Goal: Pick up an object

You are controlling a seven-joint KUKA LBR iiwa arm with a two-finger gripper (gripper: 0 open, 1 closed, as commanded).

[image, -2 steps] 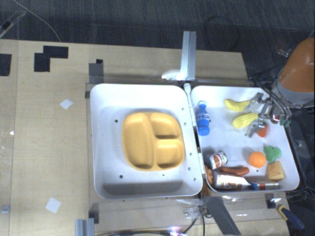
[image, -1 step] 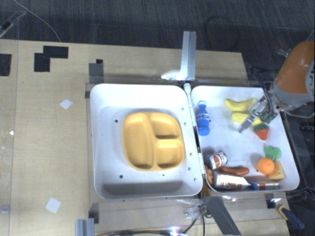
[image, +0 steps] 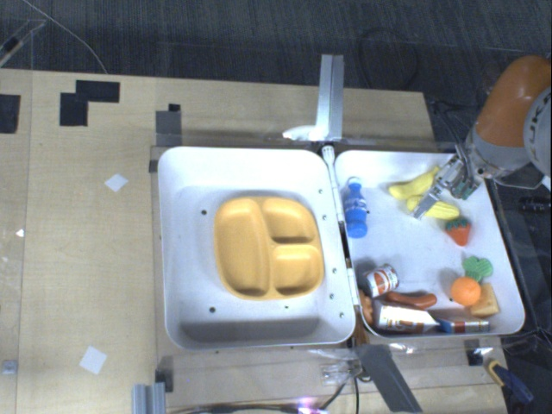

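My gripper (image: 429, 202) reaches into the right bin (image: 509, 257) from the upper right and is low over a yellow banana (image: 409, 187) in the bin's far part. Its tip overlaps the banana's middle, hiding part of it. A blue bottle (image: 354, 207) lies to the left by the bin's wall. Just right of the gripper lies a red strawberry-like toy (image: 460, 230). Near the front lie an orange (image: 466, 291), a green toy (image: 477, 266), a small can (image: 380, 279), a brown sausage (image: 407, 299) and a white-labelled bottle (image: 414, 319).
The left bin (image: 185, 231) holds a yellow divided plate (image: 267, 245). A metal post (image: 331, 93) stands behind the bins where they meet. The arm's orange band (image: 517, 102) hangs over the bench's right side. Bare bin floor shows around (image: 414, 248).
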